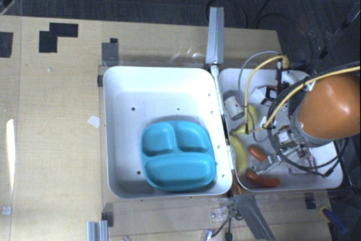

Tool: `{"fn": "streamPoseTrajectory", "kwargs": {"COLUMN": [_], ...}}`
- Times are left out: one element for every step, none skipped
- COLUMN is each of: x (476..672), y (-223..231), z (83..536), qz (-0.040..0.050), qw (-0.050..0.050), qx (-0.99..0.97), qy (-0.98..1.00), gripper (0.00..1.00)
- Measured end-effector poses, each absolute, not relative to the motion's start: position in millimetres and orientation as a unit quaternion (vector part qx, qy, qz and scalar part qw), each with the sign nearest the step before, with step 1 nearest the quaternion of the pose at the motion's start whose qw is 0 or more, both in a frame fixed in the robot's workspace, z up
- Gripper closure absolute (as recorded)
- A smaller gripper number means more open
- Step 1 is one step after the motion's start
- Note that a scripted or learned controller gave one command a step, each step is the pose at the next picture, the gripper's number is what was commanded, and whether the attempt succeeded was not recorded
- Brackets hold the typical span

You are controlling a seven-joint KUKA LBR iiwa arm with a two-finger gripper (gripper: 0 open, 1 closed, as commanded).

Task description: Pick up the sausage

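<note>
The hand (274,160), grip state unclear, hangs low in the right bin (336,180) near the sausage (262,180), apparently positioning for the pick.

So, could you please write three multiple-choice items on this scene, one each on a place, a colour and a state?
1. Where does the blue tray lie?
A. left bin
B. right bin
C. on the bench outside the bins

2. What colour is the sausage?
A. green
B. reddish-brown
C. white

3. How does the sausage stand with the gripper?
A. lifted high above the bin
B. lying on the right bin floor, below the gripper
C. set on the tray

Key: 1 A, the tray rests in the left bin. 2 B, it looks reddish-brown. 3 B, it lies by the front wall.
</note>
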State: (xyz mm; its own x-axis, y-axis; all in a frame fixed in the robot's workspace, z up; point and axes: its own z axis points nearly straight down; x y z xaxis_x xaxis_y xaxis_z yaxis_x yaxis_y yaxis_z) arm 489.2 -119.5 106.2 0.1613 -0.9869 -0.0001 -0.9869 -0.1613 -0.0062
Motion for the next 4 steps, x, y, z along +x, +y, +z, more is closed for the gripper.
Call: {"fn": "streamPoseTrajectory", "kwargs": {"x": [492.0,489.2,488.7,489.4], "y": [-118,-172,-172,-178], "z": [116,194,193,209], "qz": [-0.0035,-0.0028,-0.002,-0.0043], "qw": [0.005,0.003,0.003,0.002], "qx": [-0.761,-0.873,-0.873,-0.982], "qy": [0.648,0.488,0.488,0.187], "gripper": [1.0,1.0,0.0,0.0]}}
